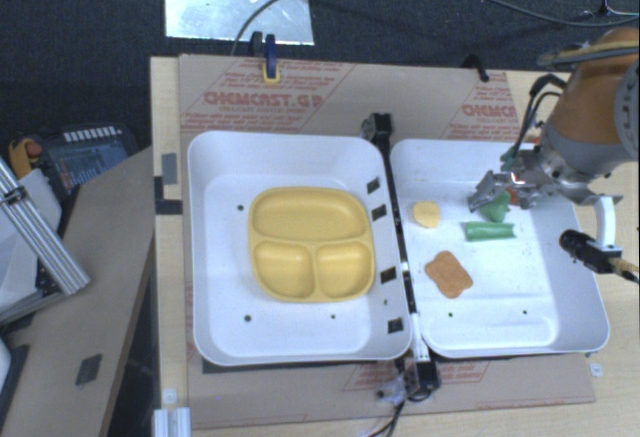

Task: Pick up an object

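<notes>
Here, the robot's hand [497, 197] hovers low over a green piece [488, 230] in the right bin [570, 325], probably lining up a grab. Whether it is open or closed cannot be told. A yellow tray [305, 243] sits in the left bin [215, 255].

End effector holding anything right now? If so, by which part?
Cannot tell. The end effector sits low over the green piece in the right bin, contact unclear.

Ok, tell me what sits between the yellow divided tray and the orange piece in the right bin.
In the camera view, the bins' touching white walls, with black clips along the seam, lie between the yellow divided tray and the orange piece; otherwise bare bin floor.
</notes>
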Motion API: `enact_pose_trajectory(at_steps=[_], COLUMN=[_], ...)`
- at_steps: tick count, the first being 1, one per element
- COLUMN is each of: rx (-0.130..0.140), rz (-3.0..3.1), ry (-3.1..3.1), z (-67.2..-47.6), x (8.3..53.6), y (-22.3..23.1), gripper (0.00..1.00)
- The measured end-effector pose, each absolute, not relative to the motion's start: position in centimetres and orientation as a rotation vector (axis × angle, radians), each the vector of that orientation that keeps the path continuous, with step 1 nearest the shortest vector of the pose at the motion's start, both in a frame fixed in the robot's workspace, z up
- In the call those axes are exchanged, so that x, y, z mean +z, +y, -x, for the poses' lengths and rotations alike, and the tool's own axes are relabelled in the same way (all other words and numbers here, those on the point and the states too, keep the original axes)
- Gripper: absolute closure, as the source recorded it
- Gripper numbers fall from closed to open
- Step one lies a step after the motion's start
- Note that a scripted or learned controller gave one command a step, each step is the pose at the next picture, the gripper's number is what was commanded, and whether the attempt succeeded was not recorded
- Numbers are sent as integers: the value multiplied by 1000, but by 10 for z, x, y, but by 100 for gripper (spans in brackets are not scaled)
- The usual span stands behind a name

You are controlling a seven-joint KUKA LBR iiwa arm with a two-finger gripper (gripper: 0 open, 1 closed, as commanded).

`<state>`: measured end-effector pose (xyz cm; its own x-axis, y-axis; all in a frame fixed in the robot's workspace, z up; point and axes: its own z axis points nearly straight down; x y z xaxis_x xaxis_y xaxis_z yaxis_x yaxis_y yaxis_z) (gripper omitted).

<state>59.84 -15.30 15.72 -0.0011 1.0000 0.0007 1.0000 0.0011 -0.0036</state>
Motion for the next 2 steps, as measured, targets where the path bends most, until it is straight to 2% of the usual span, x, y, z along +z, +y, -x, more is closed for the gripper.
enact_pose_trajectory(at_steps=[1,2], rx=[2,-2], rz=[2219,2223], ry=[-2221,-2225], z=[-591,-593], x=[113,85], y=[-152,-151], gripper=[0,0])
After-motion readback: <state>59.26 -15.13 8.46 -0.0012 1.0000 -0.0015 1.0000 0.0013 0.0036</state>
